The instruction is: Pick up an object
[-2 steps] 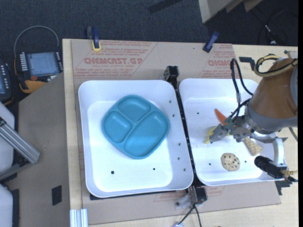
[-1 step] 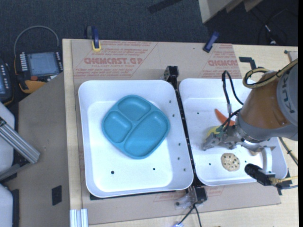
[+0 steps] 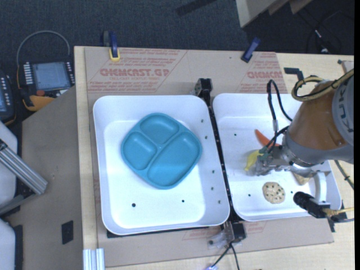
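Note:
My gripper [image 3: 264,163] is down in the right bin [image 3: 242,204], near its middle. A yellow object [image 3: 251,160] lies right at its fingertips, on their left side; I cannot tell whether it is between them. A small orange piece [image 3: 262,136] lies just behind the gripper, partly hidden by the cable. A round speckled cookie [image 3: 273,192] rests on the bin floor in front of the gripper. A tan object [image 3: 302,178] peeks out from under the arm on the right.
The left bin [image 3: 112,207] holds a blue divided plate [image 3: 161,149] at its middle. A black clamp [image 3: 202,86] sits between the bins at the back. The grey and orange arm [image 3: 318,131] covers the right bin's right side.

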Tool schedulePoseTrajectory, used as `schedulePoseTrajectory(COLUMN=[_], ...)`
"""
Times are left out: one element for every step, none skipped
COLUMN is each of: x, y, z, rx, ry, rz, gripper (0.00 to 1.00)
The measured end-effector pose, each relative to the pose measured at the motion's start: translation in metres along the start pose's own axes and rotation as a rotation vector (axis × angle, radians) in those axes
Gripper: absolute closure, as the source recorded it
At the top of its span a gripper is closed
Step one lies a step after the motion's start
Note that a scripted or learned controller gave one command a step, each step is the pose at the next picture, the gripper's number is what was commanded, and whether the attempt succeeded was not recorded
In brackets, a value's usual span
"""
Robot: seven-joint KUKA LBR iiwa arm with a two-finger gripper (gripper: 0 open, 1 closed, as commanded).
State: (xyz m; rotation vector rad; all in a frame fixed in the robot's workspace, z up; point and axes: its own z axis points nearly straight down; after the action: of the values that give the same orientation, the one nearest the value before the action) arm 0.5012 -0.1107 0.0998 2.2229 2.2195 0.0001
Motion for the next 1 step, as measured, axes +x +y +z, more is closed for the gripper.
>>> schedulePoseTrajectory(x=[-0.0073], y=[0.0023], z=[-0.0449], rx=[-0.005], ry=[-0.002], rz=[-0.001], gripper=[1.0])
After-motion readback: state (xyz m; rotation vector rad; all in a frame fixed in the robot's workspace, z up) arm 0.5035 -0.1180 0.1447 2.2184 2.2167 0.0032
